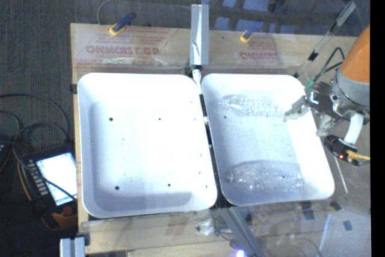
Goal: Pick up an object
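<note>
— Camera view from above the table: what did it show of you?

— My arm (pixel 360 63) came in from the right, grey with the orange band high at the frame's edge. My gripper (pixel 316 112) hung at the right rim of the right bin (pixel 328 186), about halfway along that side, with its tip just over the rim.

— Was it open or closed?

— I could not tell. Cables and brackets crowded that part and it was too blurred to read. I saw nothing held in it.

— Where were the things to pick up?

— Both lay in the right bin, and both were clear plastic, so they were hard to make out against the white. A clear bottle (pixel 264 174) lay on its side along the near wall. A crinkled clear piece (pixel 252 106) lay towards the far wall, just left of my gripper. I could not tell whether the two touched.

— And the left bin?

— The left bin (pixel 90 129) sat right beside the right one, their rims meeting down the middle. I saw a few small dark specks on its floor.

— Anything else around?

— The table (pixel 135 51) had faint red lettering behind the bins. Two clamps (pixel 122 23) gripped its far edge, and a metal post (pixel 199 36) stood where the bins met. On the floor to the left, a screen device (pixel 57 176) glowed among black cables (pixel 30 111).
</note>
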You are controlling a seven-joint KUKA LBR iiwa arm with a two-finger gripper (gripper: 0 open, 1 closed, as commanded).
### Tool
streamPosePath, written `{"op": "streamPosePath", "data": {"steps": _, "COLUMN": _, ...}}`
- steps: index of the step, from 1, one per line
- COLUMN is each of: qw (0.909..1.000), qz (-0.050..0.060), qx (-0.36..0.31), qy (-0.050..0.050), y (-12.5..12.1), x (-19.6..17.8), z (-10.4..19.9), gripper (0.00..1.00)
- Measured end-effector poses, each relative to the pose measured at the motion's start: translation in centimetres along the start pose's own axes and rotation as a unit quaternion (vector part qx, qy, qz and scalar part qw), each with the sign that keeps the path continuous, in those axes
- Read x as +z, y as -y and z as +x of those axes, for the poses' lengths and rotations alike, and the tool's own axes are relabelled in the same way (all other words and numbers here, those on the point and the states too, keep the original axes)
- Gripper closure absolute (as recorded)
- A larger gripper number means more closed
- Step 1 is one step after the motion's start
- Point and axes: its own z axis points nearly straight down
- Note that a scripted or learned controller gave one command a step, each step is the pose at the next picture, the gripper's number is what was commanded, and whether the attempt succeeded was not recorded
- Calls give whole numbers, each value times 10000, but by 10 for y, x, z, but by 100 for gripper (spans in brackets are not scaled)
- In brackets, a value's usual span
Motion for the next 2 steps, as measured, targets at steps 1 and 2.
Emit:
{"op": "streamPosePath", "data": {"steps": 1, "qw": 10000, "qz": 20, "qx": 82, "qy": -32, "y": 66, "x": 104, "z": 42, "gripper": 0}}
{"op": "streamPosePath", "data": {"steps": 2, "qw": 9957, "qz": -5, "qx": 922, "qy": -9, "y": 20, "x": 6, "z": 6, "gripper": 0}}
